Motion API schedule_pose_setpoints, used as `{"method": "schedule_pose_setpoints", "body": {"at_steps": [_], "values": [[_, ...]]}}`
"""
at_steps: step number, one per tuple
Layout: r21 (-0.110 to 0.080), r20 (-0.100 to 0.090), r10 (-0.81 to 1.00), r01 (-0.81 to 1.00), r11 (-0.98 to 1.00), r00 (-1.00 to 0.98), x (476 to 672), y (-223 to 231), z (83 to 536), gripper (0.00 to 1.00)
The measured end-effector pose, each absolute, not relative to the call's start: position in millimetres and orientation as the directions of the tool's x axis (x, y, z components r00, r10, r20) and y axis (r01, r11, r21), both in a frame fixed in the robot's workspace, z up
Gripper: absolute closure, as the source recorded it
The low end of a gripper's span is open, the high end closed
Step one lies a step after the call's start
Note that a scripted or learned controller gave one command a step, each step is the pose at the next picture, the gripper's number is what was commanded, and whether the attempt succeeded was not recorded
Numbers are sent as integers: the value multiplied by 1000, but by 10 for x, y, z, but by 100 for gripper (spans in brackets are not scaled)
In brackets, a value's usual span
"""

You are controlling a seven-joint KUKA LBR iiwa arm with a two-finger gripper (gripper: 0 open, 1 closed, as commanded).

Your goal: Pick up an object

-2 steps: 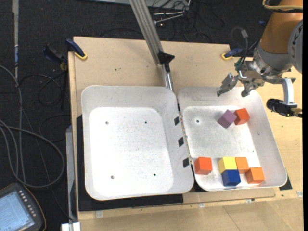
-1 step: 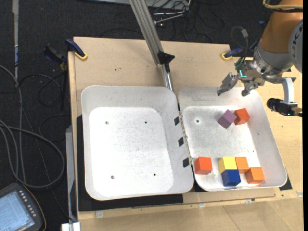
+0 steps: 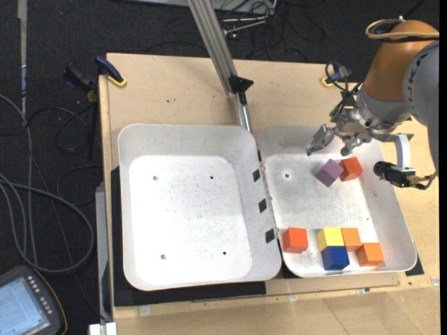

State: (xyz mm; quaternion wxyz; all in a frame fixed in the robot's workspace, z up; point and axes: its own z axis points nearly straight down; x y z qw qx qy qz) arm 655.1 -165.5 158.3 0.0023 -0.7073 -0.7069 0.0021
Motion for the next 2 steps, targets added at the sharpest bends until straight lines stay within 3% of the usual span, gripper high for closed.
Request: {"method": "schedule_pose_setpoints", "body": {"at_steps": [1, 2], "values": [[-3, 0, 1000, 1000, 1, -1, 6506, -1595, 1130, 0], [1, -2, 1000, 1000, 1, -1, 6512, -1593, 954, 0]]}}
